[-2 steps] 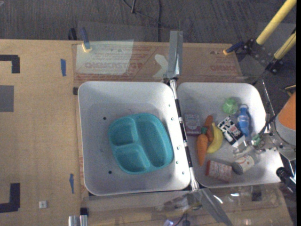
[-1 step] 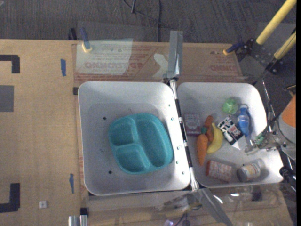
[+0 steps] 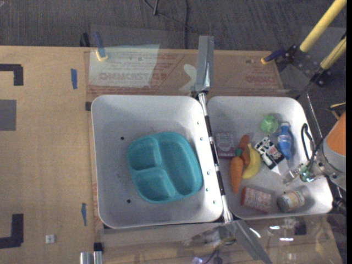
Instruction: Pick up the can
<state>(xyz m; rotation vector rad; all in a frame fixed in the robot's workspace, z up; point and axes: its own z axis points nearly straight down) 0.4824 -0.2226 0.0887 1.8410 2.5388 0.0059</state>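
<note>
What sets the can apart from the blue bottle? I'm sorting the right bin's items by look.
The can is grey-silver with a pale label; the blue bottle is bright blue with a lighter cap end. The can looks short and stubby, the bottle slimmer and longer. The can sits at the bin's near right corner, just below the end effector; the bottle lies farther back, beside a green object. Both lie on their sides in the right bin.

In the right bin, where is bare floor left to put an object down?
Bare floor in the right bin lies along its far side, above the green ball and blue bottle. The near half is crowded: carrot, banana, red box, can.
</note>
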